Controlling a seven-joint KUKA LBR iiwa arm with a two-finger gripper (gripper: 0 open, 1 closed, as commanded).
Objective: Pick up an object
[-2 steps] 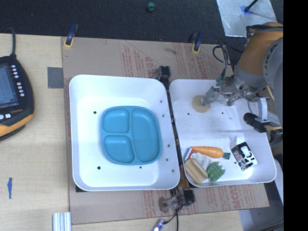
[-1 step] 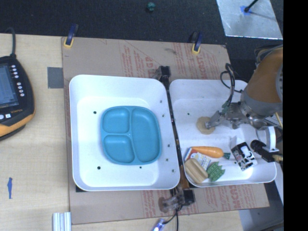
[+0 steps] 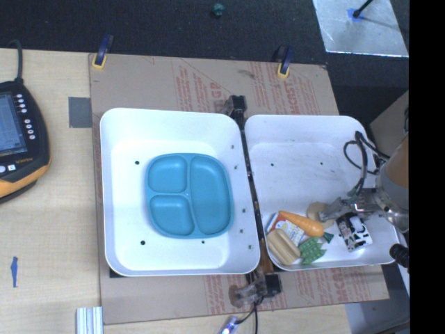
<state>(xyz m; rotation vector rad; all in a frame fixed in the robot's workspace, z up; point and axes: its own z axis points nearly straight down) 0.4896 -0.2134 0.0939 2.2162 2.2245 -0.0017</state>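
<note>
You have the end effector (image 3: pixel 353 223), grip state unreadable, at lower right; the carrot (image 3: pixel 302 223) lies just left, long axis left-right.

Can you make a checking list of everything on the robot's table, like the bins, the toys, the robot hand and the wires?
Surface: cardboard sheet on a wooden bench, held by two clamps at the far edge; two white bins side by side.
Job's things: right bin holds a carrot, a tan block, a green piece and a flat packet under them, bunched in its near-left corner.
Clutter: left bin holds a blue divided plate.
Tool: tool low over the right bin's near-right area; finger state unclear.
Cables: black cables looped by the arm.
Surroundings: control pendant at the left; dark floor beyond.
</note>
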